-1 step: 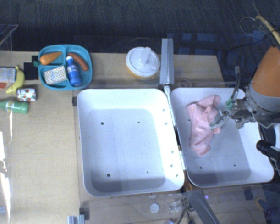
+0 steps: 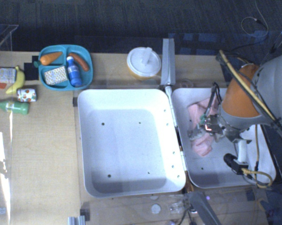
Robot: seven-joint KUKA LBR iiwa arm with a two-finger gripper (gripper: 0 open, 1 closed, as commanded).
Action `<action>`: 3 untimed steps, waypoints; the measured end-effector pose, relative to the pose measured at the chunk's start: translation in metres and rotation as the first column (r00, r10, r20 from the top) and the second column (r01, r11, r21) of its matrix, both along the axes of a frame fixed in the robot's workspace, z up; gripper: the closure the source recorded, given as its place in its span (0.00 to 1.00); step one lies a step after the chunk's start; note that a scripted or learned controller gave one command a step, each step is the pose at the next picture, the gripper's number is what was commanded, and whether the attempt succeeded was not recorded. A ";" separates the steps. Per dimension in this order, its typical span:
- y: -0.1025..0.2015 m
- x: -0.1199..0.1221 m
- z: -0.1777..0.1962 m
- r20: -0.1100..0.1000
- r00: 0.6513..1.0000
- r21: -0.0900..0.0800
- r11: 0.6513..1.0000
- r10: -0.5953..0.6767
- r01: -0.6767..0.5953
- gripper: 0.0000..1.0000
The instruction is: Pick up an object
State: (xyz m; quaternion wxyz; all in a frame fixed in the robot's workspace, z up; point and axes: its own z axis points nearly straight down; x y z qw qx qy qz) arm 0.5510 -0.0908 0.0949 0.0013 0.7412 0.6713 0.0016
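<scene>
Spotted a pink cloth (image 2: 202, 147) crumpled in the right bin (image 2: 198, 179), bunched toward the wall shared with the left bin (image 2: 128, 133). Found the gripper (image 2: 207, 127) low over the middle of that cloth, right on it or just above, with pink folds showing on both the far side and the near side of it. Couldn't tell whether the tool was clenched or released, and couldn't confirm any fabric caught in it: too dark and too small to read. Judged this as the grasp step itself, reach done, lift not yet made. Reckoned the next move called for a firm close on a real fold, then a straight rise clear of the bin wall, watching for the soft cloth slipping free or trailing. Traced the arm (image 2: 240, 99) back to the right, orange band over the bin's far corner, black cables (image 2: 247, 168) looped at its near side. Noted, well apart at the far side of the bench, a white lidded cup (image 2: 144, 62) and a blue tray (image 2: 86, 56) of toy food.
</scene>
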 end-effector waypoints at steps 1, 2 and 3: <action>0.001 0.001 0.010 0.001 1.000 0.001 1.000 0.000 0.000 1.00; 0.002 0.001 0.019 0.001 1.000 0.002 1.000 0.001 -0.001 1.00; 0.041 0.074 0.090 0.000 0.980 -0.001 0.980 0.198 -0.198 1.00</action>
